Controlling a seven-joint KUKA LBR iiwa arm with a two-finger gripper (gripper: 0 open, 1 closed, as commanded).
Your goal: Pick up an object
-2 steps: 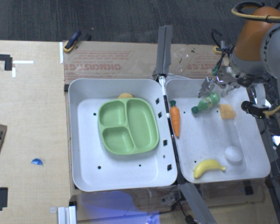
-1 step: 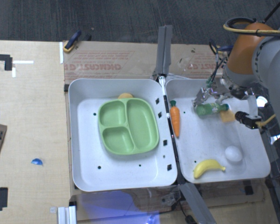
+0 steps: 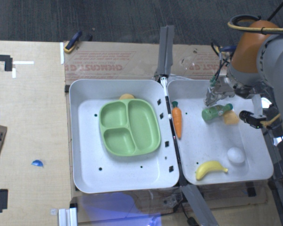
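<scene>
Grey arm (image 3: 273,55) with orange band and black cables.

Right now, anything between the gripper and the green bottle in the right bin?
Nothing visible. The gripper sits directly over the upper end of the green bottle, with no object between them. A tan object lies against the bottle's right end, and the carrot lies off to its left by the bin divider.

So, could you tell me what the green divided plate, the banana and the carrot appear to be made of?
Green divided plate: probably moulded plastic, matte, with an even colour and soft rounded compartment ridges. Banana: likely a plastic toy, smooth, uniformly yellow and slightly glossy. Carrot: also looks like a plastic toy, plain orange with a flat green top; its finish is too small to judge.
</scene>
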